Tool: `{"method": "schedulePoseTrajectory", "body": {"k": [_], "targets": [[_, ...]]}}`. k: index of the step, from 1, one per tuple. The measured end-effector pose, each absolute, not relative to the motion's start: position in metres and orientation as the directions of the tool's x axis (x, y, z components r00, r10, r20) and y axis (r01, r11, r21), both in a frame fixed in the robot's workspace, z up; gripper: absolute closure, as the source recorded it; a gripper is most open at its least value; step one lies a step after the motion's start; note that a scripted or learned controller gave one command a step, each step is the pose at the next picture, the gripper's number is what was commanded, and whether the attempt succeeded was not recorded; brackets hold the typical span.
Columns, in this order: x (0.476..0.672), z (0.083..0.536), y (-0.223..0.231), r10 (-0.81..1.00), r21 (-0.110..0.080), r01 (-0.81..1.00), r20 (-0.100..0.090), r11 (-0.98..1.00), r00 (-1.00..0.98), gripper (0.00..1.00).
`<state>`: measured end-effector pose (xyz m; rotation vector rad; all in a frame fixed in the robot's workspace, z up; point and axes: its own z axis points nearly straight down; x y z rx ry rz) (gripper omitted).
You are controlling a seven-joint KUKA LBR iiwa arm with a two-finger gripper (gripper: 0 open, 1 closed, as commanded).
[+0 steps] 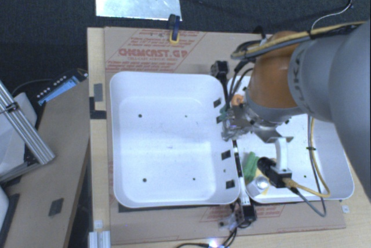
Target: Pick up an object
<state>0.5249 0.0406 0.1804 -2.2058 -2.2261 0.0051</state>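
Grey KUKA arm w/ orange band (pixel 278 84) is low over the divide btwn the bins. Its two-finger gripper (pixel 236 124) sits at the inner edge of the right shallow white plastic bin (pixel 336 183), mostly hidden under the wrist, so grip state: can't tell, and nothing seen held. Candidate obj: small green flat piece (pixel 250 164) in the right bin's near-left corner, just beside a round pale shiny item (pixel 258 185). Left shallow white plastic bin (pixel 168 137) is alongside. Brown cardboard sheet (pixel 151 50) under both reads "CHEMCAST GP" in red; the smaller print is illegible. Blue-and-yellow clamp (pixel 173 29) is on its far edge.
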Motion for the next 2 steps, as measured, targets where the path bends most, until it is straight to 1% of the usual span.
{"method": "schedulePoseTrajectory", "body": {"k": [1,2], "targets": [[0.528,0.195,0.036,1.0,0.002,1.0,0.001,0.007,-0.007,1.0],[0.529,0.205,0.036,1.0,0.004,1.0,0.001,0.01,-0.01,1.0]]}}
